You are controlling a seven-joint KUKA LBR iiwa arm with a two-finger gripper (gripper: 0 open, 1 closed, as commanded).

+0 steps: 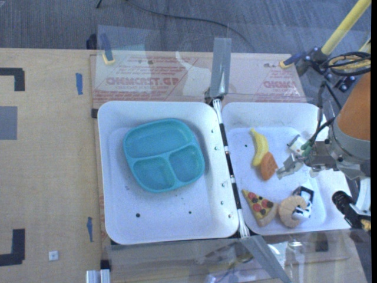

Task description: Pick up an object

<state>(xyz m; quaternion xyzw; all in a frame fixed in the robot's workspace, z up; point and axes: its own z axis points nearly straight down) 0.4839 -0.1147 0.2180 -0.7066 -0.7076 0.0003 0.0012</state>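
In the right bin lie a yellow banana, an orange food piece touching the banana's lower end, a pizza slice, a tan bread roll and a small black-and-white object. My gripper hangs over the right bin, just right of the orange piece and above the roll. It is open, and nothing sits between its fingers.
The left bin holds a teal divided plate. A metal divider stands at the back between the bins. The arm's orange band and cables crowd the right bin's right edge.
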